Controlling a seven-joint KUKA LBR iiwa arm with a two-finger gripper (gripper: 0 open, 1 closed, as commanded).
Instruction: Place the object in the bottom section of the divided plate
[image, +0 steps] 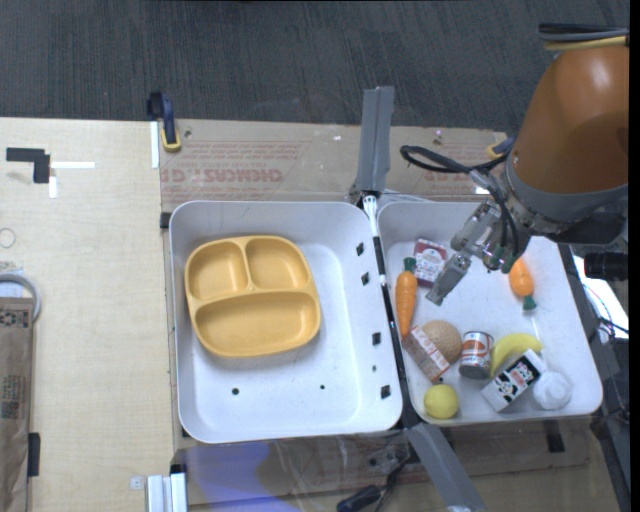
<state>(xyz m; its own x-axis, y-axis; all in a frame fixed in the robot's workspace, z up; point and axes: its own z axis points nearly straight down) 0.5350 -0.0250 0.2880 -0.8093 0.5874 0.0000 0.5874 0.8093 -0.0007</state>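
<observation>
The picking step is judged to be in hand: the jaws are poised over the right bin, their state undeterminable. Next, an object must be grasped, perhaps the carrot just beside them, and carried to the divided plate well off beyond it.

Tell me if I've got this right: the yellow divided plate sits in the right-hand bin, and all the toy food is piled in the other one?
Not quite. The camera view shows the yellow divided plate in the left bin. The toy food, such as the carrot and lemon, lies in the right bin.
</observation>
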